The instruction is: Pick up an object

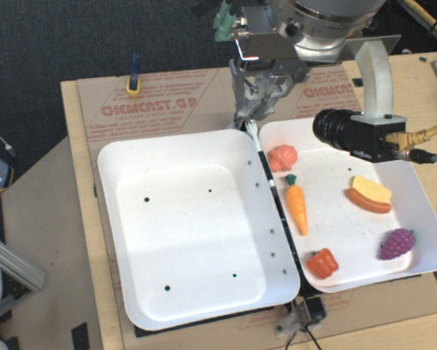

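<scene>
Carrot (297,209), grapes (396,243) in right bin (426,209)

A cardboard-topped bench (193,91) carries two white bins (132,243) side by side.

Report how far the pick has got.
Done: nothing lifted. The carrot, pink piece, sandwich, grapes and red pepper all lie in the right bin. In hand: the claw hangs at the far end of the seam between the bins, just behind the pink piece, nothing visible in it. Left: descend onto an object, grip and lift.
</scene>
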Controlling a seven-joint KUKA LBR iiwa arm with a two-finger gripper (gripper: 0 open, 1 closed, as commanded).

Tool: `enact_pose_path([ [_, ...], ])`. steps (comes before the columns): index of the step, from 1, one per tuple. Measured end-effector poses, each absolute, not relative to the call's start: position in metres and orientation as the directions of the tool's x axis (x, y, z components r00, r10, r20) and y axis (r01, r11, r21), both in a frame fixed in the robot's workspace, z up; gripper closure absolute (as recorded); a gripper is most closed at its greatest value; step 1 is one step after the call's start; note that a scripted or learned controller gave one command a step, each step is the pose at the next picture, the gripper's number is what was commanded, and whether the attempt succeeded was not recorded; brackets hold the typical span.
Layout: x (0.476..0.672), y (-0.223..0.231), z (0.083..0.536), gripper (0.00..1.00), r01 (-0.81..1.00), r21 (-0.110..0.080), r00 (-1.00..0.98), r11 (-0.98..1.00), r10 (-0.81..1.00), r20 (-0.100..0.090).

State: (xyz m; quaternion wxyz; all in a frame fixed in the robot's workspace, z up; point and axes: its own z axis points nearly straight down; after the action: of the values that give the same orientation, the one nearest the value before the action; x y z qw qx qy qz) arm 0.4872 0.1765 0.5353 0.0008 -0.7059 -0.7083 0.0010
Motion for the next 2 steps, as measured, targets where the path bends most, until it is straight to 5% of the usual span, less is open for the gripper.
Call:
enact_pose_path([
  [1,0.478,0.19,0.477,1.0,1.0,-0.008,-0.002,0.002,1.0,-0.003],
  [2,0.542,0.226,0.538,1.0,1.0,0.009,-0.002,0.002,1.0,0.003],
])
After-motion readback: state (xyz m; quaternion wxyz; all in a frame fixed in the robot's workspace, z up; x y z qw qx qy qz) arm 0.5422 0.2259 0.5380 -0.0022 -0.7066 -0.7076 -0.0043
